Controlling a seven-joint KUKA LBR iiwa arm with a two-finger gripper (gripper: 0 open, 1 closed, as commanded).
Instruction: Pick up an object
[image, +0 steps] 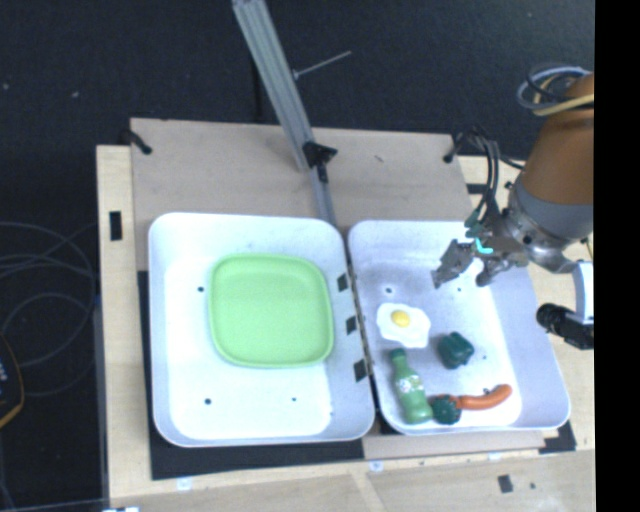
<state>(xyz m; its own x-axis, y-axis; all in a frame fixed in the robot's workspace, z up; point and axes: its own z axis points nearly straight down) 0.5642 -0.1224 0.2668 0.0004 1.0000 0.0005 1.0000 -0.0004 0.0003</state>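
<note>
Landmark: the right bin (520, 300), on the counter (400, 160); every place below is given against it.
Sausage (487, 398): at the near wall of the right bin, lying flat, its left end touching a dark green piece (444, 409).
Bottle (408, 385): green, lying on its side at the near left of the right bin, cap pointing away, its base against that dark green piece.
Green block (455, 348): near the middle of the right bin, apart from its neighbours.
Egg (402, 321): a fried egg lying flat, left of the middle of the right bin, just beyond the bottle's cap.
Plate (270, 310): pale green, in the left bin (180, 300), which sits touching the right bin's left side.
Gripper (472, 264): above the far part of the right bin, fingers spread apart with nothing between them.
Step in hand: approach, by my reading; nothing is lifted yet.
Doing it well: the green block looks the safest pick, since it stands clear and has height. Centre over it, line the fingers across its narrow sides, go straight down, then close. The egg looks too flat, and the near cluster is crowded.
Hard to make out: the gripper's height above the bin floor; what the dark green piece beside the sausage is.
Cut off: the arm's upper part, at the view's right.
</note>
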